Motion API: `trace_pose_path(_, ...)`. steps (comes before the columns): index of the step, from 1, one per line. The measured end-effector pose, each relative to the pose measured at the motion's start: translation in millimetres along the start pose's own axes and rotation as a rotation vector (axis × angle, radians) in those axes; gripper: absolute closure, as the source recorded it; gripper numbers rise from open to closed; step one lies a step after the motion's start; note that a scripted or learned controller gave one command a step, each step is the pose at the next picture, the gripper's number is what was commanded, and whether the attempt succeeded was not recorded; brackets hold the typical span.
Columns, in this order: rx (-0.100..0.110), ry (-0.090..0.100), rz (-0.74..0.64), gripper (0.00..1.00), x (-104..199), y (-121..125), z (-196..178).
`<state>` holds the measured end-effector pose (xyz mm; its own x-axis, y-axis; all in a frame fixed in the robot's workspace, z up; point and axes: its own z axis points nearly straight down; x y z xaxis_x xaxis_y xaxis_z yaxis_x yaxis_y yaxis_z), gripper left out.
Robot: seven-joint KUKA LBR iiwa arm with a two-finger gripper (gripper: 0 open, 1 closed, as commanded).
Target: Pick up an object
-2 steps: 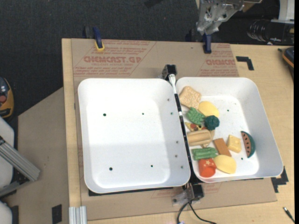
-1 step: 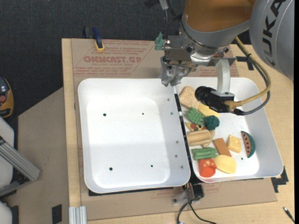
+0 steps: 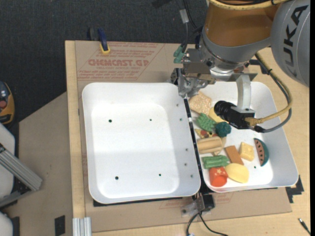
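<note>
- Bench [image 3: 147, 218]: its near edge runs along the bottom of the view, with a small black connector [image 3: 206, 201] and cable just beside the bins' near rims.
- Left bin [image 3: 133, 141]: wide open white floor; its right rim touches the right bin.
- Right bin [image 3: 280, 171]: toy food crowds its left half; the right side of the floor is bare.
- Nearest the front rim: a red tomato [image 3: 218, 176] touching a yellow lemon [image 3: 237, 173]; a green pod [image 3: 215, 161] just behind.
- Further back: an orange block [image 3: 234, 154], a cheese wedge [image 3: 247, 151], a watermelon slice [image 3: 261, 152], a tan roll [image 3: 209, 144].
- Further still: green broccoli [image 3: 206, 123], a teal lump [image 3: 223, 129], a pale cracker [image 3: 201, 102].
- Gripper [image 3: 186, 90]: at the bin's far left corner, by the cracker; whether its claw is apart or together, I cannot tell.
- Arm [image 3: 236, 18]: fills the far right.
</note>
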<state>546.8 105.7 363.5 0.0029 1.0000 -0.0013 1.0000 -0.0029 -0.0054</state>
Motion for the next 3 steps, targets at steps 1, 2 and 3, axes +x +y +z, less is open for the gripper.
trace_pose_path(1, -0.023, 0.006, -0.007, 1.00, 37, 19, -137)
trace_pose_path(2, -0.014, 0.005, -0.006, 1.00, 47, -11, -175)
trace_pose_path(3, -0.003, 0.003, -0.011, 1.00, 104, -49, -172)
